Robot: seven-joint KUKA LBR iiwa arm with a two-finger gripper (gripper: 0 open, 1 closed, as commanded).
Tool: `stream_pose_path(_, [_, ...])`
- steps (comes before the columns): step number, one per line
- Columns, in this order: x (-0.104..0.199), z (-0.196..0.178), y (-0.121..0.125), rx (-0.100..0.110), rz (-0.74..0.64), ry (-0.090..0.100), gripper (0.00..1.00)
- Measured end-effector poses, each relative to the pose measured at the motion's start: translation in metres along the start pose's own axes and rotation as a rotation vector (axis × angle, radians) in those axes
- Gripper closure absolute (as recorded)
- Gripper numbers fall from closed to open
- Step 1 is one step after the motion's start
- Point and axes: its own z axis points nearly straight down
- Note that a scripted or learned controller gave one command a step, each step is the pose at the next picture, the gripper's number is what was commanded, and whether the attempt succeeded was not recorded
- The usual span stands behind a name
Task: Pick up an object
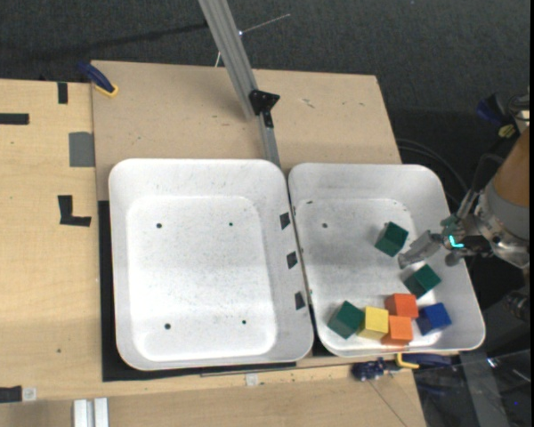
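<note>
Several small blocks lie in the right bin. One dark green block sits near the bin's middle right, and another dark green block lies just below it. At the bin's front edge a green block, a yellow block, two orange blocks and a blue block cluster together. My gripper reaches in over the right rim and hangs between the two dark green blocks, close to both. Nothing shows held in it.
The left bin stands beside the right one on the wooden bench. A slanted metal pole runs from the top down to the gap between the bins. A blue clamp sits at the right bin's front edge.
</note>
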Motion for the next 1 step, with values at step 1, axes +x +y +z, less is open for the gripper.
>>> stream_pose_path(1, [0.0002,-0.0017,0.0008,-0.003,-0.002,-0.001,0.00])
